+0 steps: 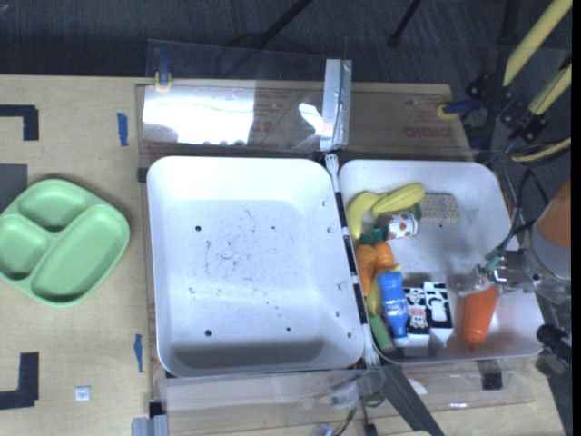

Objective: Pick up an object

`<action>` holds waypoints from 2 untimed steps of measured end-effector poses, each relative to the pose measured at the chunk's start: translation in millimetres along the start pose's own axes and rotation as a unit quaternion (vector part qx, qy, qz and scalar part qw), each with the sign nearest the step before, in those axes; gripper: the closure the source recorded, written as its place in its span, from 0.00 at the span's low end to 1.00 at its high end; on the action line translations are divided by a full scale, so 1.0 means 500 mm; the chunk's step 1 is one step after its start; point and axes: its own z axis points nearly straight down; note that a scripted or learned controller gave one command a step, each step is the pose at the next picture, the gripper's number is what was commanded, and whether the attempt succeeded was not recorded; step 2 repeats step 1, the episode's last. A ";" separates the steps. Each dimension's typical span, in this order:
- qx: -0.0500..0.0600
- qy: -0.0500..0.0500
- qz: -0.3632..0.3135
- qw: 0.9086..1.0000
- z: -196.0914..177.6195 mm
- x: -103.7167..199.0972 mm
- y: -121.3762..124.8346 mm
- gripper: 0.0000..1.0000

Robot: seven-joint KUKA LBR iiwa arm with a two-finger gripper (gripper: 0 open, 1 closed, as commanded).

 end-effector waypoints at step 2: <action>0.005 -0.004 0.005 1.000 -0.227 0.164 -0.027 1.00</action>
